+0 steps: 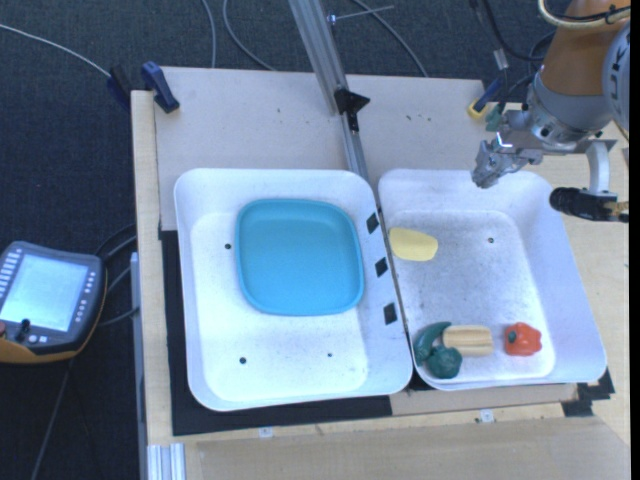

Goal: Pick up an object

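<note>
In the camera view, two white bins sit side by side on the bench. The left bin (pixel 200 368) holds a turquoise square plate (pixel 299 255) near its centre. The right bin (pixel 575 298) holds four small items: a yellow piece (pixel 413 244) at about 9 o'clock, close to the dividing wall, and along the 6 o'clock edge a green vegetable-shaped toy (pixel 437 351), a tan block (pixel 468 340) touching it, and a red tomato-like toy (pixel 521 339) just beside that.

The gripper (pixel 489 173) hangs over the right bin's 12 o'clock rim, well apart from every item and holding nothing — its fingers are too small and blurred to tell their spread. The arm is cut off at the frame's right edge.

A teach pendant (pixel 45 298) lies at far left, partly cropped.
</note>
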Robot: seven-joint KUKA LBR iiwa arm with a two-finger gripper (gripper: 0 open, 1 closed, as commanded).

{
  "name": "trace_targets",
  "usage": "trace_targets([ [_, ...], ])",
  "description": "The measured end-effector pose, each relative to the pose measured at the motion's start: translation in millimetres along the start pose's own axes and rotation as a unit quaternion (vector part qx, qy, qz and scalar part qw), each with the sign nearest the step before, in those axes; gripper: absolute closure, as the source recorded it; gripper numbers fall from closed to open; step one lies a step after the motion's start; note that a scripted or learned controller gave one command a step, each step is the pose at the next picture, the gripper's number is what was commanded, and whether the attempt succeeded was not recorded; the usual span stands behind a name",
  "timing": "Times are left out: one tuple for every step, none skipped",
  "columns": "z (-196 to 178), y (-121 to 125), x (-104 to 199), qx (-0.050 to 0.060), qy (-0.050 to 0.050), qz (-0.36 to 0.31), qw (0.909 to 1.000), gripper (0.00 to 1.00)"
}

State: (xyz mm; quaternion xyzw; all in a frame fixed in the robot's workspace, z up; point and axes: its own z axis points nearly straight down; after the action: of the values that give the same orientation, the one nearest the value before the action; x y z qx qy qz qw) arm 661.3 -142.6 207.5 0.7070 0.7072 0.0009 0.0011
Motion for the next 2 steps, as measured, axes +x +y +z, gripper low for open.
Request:
trace_targets([
  [-15, -1, 54, 0.0, 0.001, -0.002, 1.0, 1.0],
  [-22, 3, 104, 0.001, 0.001, -0.002, 1.0, 1.0],
])
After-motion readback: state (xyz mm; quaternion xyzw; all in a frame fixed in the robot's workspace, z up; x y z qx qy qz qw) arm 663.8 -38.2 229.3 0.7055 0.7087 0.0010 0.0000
